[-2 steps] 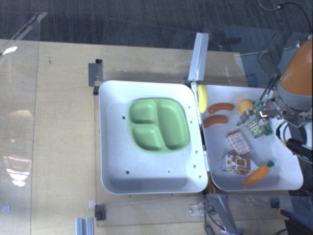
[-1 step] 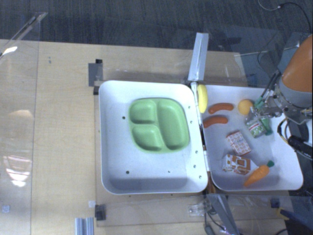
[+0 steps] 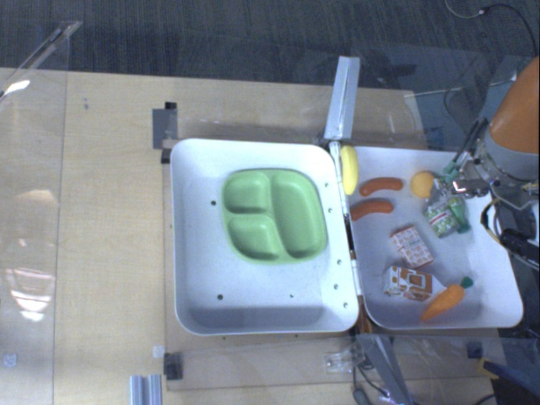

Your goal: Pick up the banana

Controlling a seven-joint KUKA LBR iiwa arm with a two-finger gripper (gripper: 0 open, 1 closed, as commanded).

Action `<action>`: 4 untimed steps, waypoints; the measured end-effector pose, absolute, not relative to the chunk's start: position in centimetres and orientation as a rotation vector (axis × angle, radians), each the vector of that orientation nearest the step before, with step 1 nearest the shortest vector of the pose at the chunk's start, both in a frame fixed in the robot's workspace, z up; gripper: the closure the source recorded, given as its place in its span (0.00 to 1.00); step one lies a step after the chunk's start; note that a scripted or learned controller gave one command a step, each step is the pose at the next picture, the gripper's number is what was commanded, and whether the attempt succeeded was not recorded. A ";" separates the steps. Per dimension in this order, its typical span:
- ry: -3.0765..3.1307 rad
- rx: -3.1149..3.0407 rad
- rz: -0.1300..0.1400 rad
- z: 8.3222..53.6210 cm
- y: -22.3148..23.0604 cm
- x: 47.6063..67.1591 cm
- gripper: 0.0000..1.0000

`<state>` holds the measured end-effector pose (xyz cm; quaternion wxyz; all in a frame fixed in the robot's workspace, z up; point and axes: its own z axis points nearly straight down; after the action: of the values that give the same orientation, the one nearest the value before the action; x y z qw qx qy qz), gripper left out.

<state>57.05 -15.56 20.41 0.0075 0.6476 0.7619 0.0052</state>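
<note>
The gripper is hovering over the right bin, above a green packet; whether it is open or closed I cannot tell. The banana is lying well to its left against the bin's left wall, beyond 2 sausages.

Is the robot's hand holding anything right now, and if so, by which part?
It cannot be told. The hand is low over the green packet at the right bin's far side, well apart from the banana, which lies untouched at that bin's left wall.
</note>
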 end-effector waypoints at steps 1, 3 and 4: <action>2.590 1.765 0.005 18.0 -19.7 60.7 1.00; 2.702 1.562 0.010 20.5 -20.2 67.5 1.00; 2.702 1.562 0.010 20.5 -20.2 67.5 0.00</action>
<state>67.46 -20.15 20.51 0.0102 0.5005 0.8657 0.0032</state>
